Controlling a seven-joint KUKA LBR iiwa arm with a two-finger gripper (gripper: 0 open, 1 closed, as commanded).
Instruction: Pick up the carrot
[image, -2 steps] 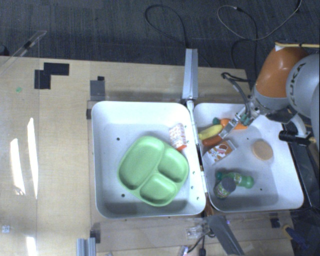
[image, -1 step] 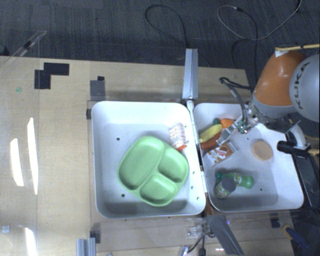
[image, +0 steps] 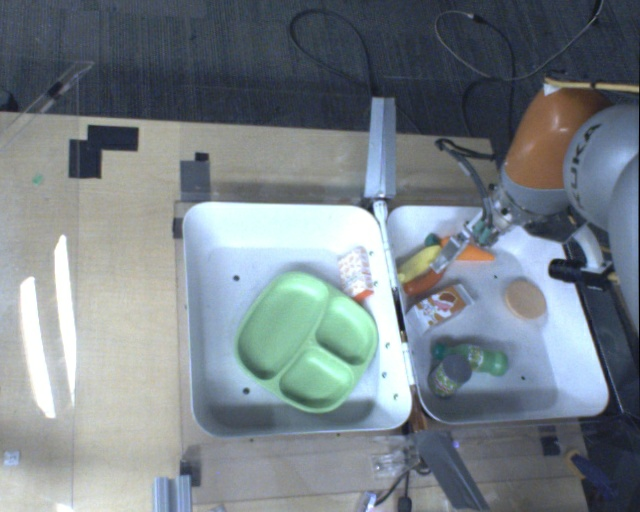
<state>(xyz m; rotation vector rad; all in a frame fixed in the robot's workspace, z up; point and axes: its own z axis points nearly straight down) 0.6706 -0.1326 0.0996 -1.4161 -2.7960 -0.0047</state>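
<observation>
Overhead, hand (image: 470, 240) above tapered orange carrot (image: 476, 255), smooth white right bin (image: 580, 390)

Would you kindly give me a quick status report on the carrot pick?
Claw low over the right bin, top corner. Carrot lying just beneath it, not visibly gripped. Banana and snack packet crowd close alongside.
</observation>
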